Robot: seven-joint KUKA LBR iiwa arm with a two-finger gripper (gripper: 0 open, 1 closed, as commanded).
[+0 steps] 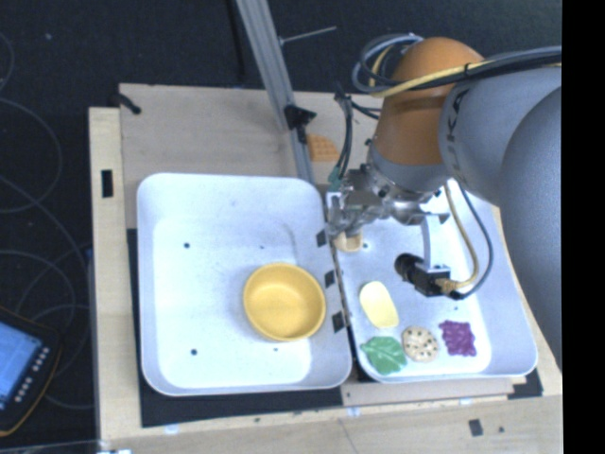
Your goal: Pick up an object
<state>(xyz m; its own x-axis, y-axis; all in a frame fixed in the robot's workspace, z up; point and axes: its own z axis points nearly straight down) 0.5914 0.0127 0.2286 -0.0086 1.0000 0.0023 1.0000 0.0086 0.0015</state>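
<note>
the small tan object (351, 242) lies at the right bin's (501, 343) upper left corner, under my gripper (348, 227). it looks light and stiff; i'd pinch its sides. finger state: cannot tell.

Grey arm (515, 130) with an orange band (421, 88) (black cables looping around it).

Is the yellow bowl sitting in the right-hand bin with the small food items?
No, the yellow bowl sits alone in the left bin, while the small food items lie in the right bin.
</note>
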